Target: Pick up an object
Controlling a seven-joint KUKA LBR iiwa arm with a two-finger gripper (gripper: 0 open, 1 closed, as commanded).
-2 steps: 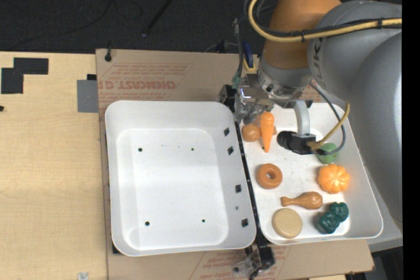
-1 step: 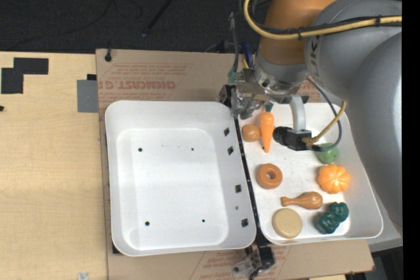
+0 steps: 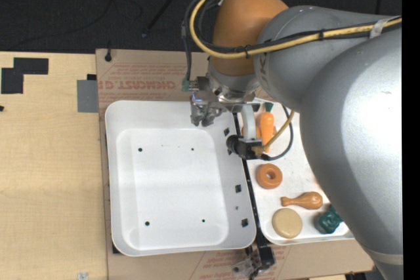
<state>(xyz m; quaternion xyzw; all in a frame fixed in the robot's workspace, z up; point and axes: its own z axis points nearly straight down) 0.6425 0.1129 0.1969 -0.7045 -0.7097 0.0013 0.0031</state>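
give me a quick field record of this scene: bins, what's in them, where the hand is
left bin: white, shallow, dark dots on its floor
right bin: white, partly covered by the arm
items in right bin: carrot, doughnut, drumstick, round beige piece, green piece
hand: over the far right corner of the left bin
hand contents: nothing visible between its fingers
arm: grey with orange band, reaching in from the right
bench: light wood, dark patches at far left

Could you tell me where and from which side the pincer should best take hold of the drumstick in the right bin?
Probably the drumstick's thin handle end, which points left toward the donut. Come straight down, jaws across the shaft: it lies flat, and the thick end sits near the green toy.
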